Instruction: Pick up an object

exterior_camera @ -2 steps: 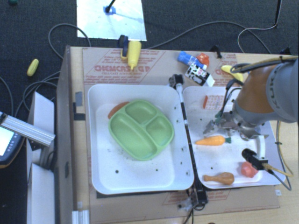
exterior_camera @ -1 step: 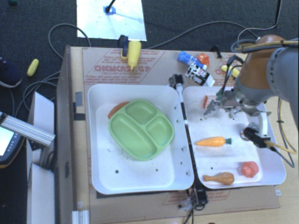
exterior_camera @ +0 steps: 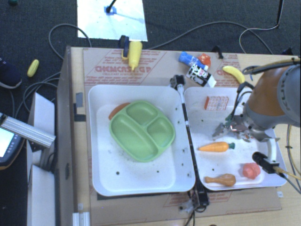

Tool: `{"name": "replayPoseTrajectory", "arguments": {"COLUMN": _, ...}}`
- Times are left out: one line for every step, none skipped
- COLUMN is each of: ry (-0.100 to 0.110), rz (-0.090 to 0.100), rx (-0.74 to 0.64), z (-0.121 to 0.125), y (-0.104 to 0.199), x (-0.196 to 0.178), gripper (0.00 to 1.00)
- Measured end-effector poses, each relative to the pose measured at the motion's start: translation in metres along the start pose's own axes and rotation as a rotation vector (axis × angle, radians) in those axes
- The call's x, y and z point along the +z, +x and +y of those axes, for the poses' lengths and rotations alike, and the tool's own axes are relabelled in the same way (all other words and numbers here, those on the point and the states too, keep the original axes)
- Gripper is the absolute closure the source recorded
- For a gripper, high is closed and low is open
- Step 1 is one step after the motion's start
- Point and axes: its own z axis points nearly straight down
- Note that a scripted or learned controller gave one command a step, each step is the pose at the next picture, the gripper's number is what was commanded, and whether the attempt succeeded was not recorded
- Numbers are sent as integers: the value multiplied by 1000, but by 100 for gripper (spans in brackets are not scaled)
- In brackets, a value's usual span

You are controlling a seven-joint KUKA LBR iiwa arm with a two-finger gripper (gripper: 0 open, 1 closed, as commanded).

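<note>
Carrot (exterior_camera: 215, 148): I see it lying in the right bin (exterior_camera: 202, 102), long axis left-right, pointed tip left, green stub right.
Look: smooth orange plastic toy, tapered.
Gripper (exterior_camera: 225, 128): just above the carrot, metal fingers spread apart, nothing between them.
Neighbours: tan drumstick (exterior_camera: 220, 179) and a pink lumpy piece (exterior_camera: 251, 170) near the front wall.
Left bin (exterior_camera: 94, 126): green divided plate (exterior_camera: 142, 130), glossy.

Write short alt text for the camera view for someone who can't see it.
The gripper hangs over the right bin, just above a toy carrot, near a chicken drumstick and a pink toy. The left bin holds a green divided plate.
</note>
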Motion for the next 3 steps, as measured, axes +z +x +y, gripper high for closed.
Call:
{"name": "replayPoseTrajectory", "arguments": {"ry": -2, "rz": 2, "rx": -3, "z": -40, "y": 53, "x": 0, "gripper": 0}}
{"name": "replayPoseTrajectory", "arguments": {"ry": -5, "rz": 2, "rx": -3, "z": -39, "y": 52, "x": -10, "gripper": 100}}
{"name": "replayPoseTrajectory", "arguments": {"ry": -4, "rz": 2, "rx": -4, "z": -39, "y": 52, "x": -10, "gripper": 0}}
